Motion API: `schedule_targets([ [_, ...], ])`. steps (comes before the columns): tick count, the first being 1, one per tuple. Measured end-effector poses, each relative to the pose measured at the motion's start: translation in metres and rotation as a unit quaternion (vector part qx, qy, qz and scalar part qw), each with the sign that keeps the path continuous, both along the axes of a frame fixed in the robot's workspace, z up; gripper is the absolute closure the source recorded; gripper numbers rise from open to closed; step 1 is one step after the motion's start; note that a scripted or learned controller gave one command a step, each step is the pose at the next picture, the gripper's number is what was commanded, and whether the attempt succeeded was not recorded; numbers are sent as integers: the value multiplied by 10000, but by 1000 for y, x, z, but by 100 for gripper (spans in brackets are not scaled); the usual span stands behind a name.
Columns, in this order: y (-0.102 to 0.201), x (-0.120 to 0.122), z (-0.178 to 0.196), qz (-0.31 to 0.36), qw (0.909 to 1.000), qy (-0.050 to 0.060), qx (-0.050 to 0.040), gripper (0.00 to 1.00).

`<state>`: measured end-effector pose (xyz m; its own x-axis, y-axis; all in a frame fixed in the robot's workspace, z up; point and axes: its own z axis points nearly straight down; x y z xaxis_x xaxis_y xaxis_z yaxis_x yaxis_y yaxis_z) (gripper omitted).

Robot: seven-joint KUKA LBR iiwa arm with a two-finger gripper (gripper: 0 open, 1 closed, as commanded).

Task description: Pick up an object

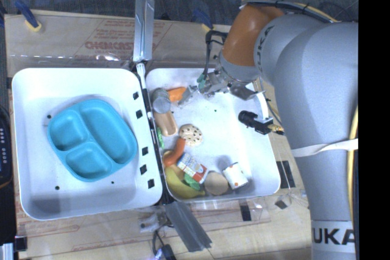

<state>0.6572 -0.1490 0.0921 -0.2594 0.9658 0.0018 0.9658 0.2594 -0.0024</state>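
Note:
My gripper (201,86) hangs low over the far part of the right bin (244,143), near its back wall. Just to its left lies a small orange carrot-like piece (177,94), close to the gripper but apart from it. Beside that stands a grey cylinder (161,100). A tan bread roll (166,123) and a speckled cookie (190,134) lie further toward the front. Along the front wall sit a red-orange piece (173,154), a banana (178,186), a small printed carton (192,168), a tan ball (214,183) and a white can (235,176).
The left bin (36,94) holds a blue divided plate (91,138). A ridge (146,125) with black clips separates the two bins. The grey arm (304,70) covers the right bin's right side. The bare floor of the right bin lies between the cookie and the arm.

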Motion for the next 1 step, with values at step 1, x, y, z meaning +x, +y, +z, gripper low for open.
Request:
schedule_targets([
  [1, -61, 1, 4, -891, 9960, -25, -15, 0],
])
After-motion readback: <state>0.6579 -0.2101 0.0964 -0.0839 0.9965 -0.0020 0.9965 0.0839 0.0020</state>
